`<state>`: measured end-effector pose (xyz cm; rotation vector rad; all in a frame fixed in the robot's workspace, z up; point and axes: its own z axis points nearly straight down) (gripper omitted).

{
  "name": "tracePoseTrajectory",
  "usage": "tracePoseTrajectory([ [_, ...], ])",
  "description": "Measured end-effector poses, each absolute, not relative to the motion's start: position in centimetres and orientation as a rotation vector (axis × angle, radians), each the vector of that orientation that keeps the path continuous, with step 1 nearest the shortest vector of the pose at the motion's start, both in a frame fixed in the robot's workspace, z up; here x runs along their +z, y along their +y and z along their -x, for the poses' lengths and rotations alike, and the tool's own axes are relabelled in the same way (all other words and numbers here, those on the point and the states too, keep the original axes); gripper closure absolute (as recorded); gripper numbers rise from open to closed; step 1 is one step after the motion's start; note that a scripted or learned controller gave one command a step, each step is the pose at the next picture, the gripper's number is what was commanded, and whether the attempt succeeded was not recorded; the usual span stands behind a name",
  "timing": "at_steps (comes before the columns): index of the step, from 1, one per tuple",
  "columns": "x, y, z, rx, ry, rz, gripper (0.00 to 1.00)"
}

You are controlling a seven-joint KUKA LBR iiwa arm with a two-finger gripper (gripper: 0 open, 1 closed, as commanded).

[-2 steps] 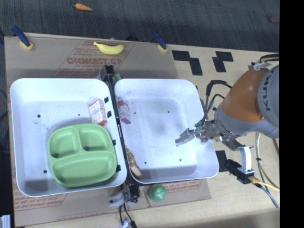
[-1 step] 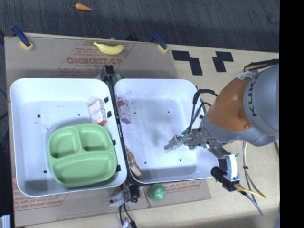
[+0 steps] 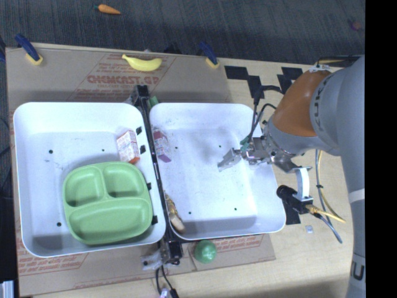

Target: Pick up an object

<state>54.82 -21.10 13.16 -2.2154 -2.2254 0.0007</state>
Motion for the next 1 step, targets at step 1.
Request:
tracePoseTrajectory([
  [1,10.71,-21.11,-47.59,0.003,-2.226,2.212,0.00],
])
